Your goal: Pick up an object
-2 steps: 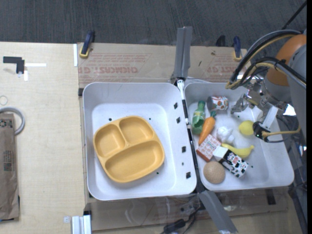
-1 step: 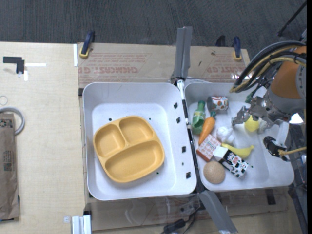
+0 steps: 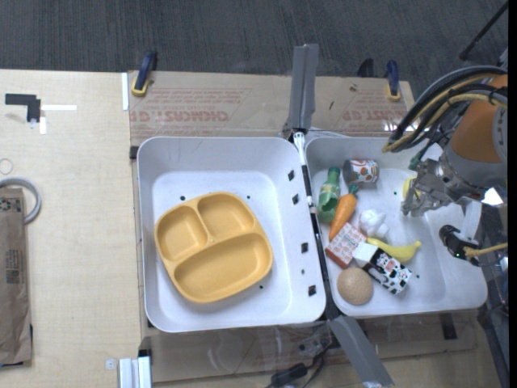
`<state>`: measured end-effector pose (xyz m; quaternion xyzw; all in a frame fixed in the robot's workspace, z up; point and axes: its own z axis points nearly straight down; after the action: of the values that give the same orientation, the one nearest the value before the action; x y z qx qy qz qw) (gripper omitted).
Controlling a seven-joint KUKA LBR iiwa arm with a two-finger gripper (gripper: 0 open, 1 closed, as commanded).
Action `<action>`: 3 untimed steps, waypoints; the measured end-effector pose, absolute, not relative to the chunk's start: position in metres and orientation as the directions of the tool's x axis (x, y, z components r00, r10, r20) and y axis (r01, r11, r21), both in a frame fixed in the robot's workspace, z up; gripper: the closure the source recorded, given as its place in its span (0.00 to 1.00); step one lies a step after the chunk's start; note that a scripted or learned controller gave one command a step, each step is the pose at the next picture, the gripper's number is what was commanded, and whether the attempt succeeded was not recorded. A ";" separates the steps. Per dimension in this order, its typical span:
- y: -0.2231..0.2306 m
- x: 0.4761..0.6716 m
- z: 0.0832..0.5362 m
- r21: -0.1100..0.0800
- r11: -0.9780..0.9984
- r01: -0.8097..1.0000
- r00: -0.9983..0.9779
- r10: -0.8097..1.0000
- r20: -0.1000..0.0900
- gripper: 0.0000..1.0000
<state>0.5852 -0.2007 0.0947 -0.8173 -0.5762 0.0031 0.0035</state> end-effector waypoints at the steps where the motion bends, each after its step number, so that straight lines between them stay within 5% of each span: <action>1: -0.215 0.654 0.131 -0.024 -0.074 0.997 0.074 0.997 -0.004 1.00; 2: -0.203 0.643 0.198 -0.003 -0.068 0.998 0.068 0.998 -0.002 1.00; 3: -0.202 0.643 0.198 -0.003 -0.067 0.998 0.067 0.998 -0.002 0.00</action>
<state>0.6428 -0.2024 0.1980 -0.7304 -0.6830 0.0019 0.0005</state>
